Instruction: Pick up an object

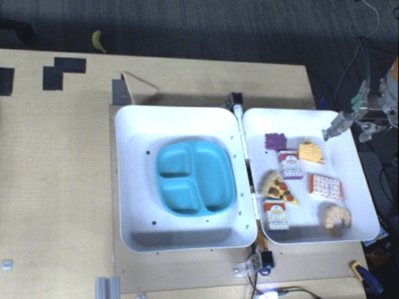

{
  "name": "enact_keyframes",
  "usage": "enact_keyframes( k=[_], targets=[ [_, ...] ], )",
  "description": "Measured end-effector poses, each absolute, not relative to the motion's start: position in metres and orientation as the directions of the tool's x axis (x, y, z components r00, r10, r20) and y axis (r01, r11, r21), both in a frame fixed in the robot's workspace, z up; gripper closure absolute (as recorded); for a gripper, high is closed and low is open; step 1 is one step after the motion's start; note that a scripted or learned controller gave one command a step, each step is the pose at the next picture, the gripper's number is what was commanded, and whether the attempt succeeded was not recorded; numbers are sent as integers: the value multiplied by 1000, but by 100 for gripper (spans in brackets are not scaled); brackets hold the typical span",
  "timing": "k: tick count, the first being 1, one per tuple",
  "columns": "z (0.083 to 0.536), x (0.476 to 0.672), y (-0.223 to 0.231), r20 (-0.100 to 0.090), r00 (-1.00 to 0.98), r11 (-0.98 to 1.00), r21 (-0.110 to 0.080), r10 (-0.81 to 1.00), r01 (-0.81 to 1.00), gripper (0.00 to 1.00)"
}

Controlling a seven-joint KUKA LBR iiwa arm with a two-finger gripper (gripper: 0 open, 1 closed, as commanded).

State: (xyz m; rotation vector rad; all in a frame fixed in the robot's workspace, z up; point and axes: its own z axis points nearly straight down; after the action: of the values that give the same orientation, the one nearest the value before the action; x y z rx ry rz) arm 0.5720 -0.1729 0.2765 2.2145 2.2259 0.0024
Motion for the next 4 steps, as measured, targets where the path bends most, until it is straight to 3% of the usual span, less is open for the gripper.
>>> enact_keyframes(
  k=[1,2,3,4],
  targets=[
    [130,522,-182,1,-2,2,-2,1000,1000,0],
    [89,492,-142,-7,1,-1,18,1000,1000,0],
    [100,493,-141,-5,-1,2,21,1000,1000,100],
    [100,493,-141,-5,-1,1,20,1000,1000,0]
  ],
)
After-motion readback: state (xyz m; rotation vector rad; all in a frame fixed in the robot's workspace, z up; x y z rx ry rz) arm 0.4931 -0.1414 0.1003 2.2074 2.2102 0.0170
